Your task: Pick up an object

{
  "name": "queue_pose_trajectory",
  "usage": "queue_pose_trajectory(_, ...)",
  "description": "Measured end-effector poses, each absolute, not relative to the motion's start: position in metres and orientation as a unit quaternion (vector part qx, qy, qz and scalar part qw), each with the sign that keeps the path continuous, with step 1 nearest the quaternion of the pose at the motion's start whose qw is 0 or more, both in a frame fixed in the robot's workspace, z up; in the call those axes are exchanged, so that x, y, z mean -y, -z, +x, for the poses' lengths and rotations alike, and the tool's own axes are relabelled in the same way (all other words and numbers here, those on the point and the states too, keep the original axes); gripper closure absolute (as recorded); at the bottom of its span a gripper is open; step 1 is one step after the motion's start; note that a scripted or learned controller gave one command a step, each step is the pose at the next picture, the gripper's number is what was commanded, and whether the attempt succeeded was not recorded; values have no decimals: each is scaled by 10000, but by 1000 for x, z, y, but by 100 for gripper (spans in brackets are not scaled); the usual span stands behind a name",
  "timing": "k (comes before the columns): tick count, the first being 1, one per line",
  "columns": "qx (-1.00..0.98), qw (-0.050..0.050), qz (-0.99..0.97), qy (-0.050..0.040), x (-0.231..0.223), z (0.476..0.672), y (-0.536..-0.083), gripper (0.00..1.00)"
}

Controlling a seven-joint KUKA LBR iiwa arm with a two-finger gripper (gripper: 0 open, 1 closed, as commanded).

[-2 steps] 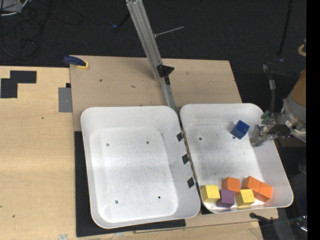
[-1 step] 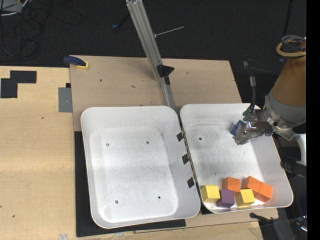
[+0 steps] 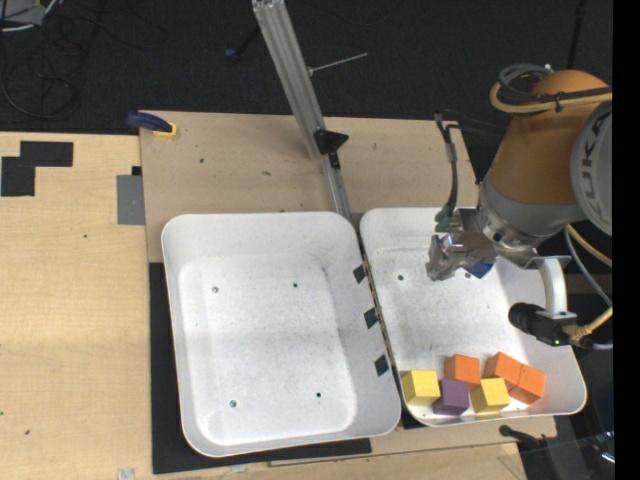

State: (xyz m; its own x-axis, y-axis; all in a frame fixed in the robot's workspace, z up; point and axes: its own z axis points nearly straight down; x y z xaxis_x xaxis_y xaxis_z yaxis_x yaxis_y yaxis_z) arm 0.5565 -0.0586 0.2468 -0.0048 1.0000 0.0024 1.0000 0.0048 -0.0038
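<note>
A: Item one, fingers?
B: Gripper, metallic, over the far part of the right bin. Whether the fingers are open, closed or gripping cannot be told; they are too small and blurred. A small blue patch sits just to the right of the gripper; its nature is unclear.

A: Item two, the arm behind it?
B: Arm, grey wrist with an orange band above it, reaching in from the right. A black cable loops over its far side.

A: Item three, objects for picking?
B: Six blocks, all clustered at the near end of the right bin, well apart from the gripper. Left to right: yellow block; purple block; orange block, just beyond the purple one; second yellow block; two more orange blocks, touching each other at the near right corner.

A: Item four, containers?
B: Left bin, white, shallow, beside the right bin, the two joined by black clips along their shared edge.

A: Item five, surroundings?
B: Bench, tan board. Aluminium rail, slanting from the far side down to the gap between the bins.
</note>
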Motion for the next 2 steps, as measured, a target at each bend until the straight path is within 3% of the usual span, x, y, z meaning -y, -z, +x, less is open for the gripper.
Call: queue_pose_trajectory(2, 7084, 11, -7058, 3, -40, 597, -240, 100)
